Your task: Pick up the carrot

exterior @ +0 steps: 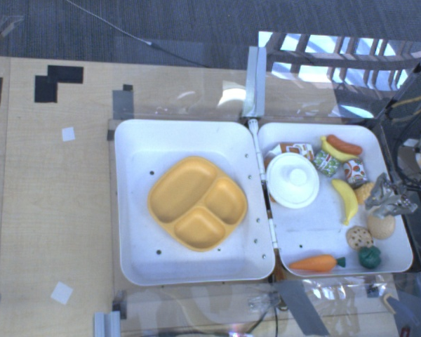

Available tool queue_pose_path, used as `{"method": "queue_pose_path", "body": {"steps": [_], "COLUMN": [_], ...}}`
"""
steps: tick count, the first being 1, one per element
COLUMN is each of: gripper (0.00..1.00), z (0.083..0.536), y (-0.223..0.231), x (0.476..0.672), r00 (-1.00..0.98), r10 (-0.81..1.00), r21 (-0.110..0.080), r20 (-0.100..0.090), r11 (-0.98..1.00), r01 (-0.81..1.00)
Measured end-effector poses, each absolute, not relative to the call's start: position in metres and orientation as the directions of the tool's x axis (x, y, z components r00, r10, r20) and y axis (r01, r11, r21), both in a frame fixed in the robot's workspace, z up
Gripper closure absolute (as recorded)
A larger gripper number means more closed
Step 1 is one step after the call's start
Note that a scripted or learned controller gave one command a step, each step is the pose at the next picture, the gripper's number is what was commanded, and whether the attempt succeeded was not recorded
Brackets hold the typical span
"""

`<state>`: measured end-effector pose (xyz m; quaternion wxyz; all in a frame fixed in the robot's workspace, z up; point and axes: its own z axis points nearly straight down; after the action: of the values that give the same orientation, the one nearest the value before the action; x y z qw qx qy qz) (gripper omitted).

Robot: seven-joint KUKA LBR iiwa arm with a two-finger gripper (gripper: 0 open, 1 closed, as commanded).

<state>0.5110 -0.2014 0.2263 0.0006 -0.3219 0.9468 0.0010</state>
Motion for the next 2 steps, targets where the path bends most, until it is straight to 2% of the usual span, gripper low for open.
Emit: {"method": "queue_pose_path", "body": {"steps": [1, 2], "gripper": [1.00, 1.00], "z": [0.155, 0.311], "y": [-0.170, -0.175], "x": [0.541, 0.517], "r00": [-0.705, -0.833], "r10": [-0.709, -0.554], "r21": [0.001, -0.016], "r20": [-0.004, -0.014], "r11": [0.705, 0.833], "r01": [-0.709, -0.554]}}
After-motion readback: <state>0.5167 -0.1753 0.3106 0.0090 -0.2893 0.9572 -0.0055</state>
